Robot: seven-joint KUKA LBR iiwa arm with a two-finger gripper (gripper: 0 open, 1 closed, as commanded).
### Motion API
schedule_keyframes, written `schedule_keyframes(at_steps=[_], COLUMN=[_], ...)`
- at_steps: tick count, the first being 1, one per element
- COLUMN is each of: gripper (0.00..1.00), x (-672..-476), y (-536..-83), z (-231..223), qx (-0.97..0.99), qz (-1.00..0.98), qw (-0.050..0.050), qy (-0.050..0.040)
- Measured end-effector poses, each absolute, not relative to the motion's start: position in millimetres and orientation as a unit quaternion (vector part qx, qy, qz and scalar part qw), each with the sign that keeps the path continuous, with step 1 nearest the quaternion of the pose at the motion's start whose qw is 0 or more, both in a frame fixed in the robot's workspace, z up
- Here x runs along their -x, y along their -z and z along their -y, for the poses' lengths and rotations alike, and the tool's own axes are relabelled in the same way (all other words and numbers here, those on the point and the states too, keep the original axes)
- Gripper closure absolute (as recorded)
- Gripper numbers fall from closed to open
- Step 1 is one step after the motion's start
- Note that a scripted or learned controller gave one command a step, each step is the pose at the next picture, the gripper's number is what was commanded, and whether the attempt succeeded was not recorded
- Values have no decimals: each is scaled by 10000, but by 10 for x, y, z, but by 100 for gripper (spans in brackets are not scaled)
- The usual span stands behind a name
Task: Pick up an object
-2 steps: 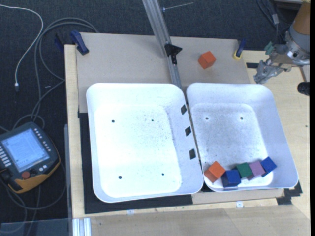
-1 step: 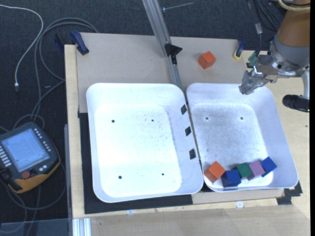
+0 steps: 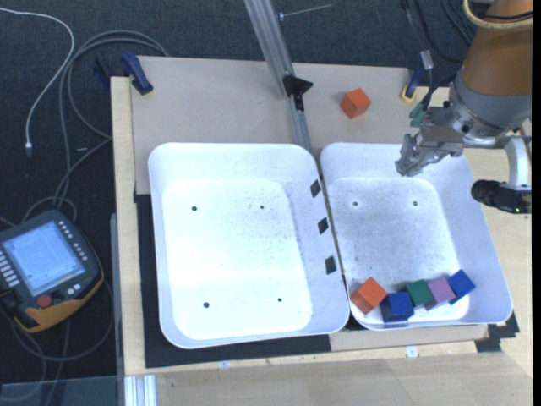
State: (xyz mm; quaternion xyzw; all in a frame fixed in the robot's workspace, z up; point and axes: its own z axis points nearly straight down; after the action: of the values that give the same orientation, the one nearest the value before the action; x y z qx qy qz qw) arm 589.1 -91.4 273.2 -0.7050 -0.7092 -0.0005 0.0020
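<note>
Several small blocks lie along the near wall of the right bin (image 3: 397, 227): an orange block (image 3: 368, 294), a blue block (image 3: 396, 307), a green block (image 3: 419, 294), a purple block (image 3: 440, 290) and another blue block (image 3: 461, 283). My gripper (image 3: 412, 161) hangs over the far right part of that bin, well away from the blocks, its dark fingers pointing down with nothing between them. Whether they are open or shut is too small to tell.
A lone orange block (image 3: 356, 102) sits on the bench behind the right bin. The left bin (image 3: 232, 244) adjoins the right one. A metal rail (image 3: 270, 41) slants down to the seam between the bins. A teach pendant (image 3: 42, 265) lies left of the bench.
</note>
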Motion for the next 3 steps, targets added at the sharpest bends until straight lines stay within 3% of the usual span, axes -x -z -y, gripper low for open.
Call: schedule_keyframes(at_steps=[1, 2, 3], gripper=[100, 100, 100], x=[-5388, -5397, -5649], y=[-4164, -4226, -3085], z=[489, 502, 436], qx=[7054, 7060, 7073], qz=[7088, 7082, 7069], qw=[-41, -29, 40], qy=[44, 20, -32])
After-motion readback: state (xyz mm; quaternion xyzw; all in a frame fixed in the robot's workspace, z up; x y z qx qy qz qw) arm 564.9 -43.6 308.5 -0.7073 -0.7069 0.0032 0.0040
